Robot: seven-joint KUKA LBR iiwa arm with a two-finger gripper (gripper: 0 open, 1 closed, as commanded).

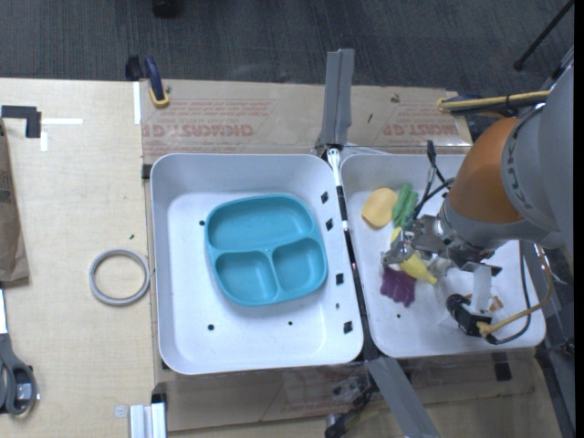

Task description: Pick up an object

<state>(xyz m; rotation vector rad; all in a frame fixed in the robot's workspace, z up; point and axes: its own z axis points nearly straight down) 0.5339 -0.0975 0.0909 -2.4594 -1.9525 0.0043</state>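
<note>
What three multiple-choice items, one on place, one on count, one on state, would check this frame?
1. Where does the turquoise three-compartment plastic tray lie?
A. left white bin
B. right white bin
C. bare bench

2. How many compartments does that tray have?
A. two
B. three
C. four

3. How does the grey arm's two-finger gripper stand?
A. raised over the left bin
B. low in the right bin among the small toys
C. out over the bench

Key: A, the tray sits inside the left bin; B, three hollows show; B, it is beside the purple toy and the yellow toy.
</note>
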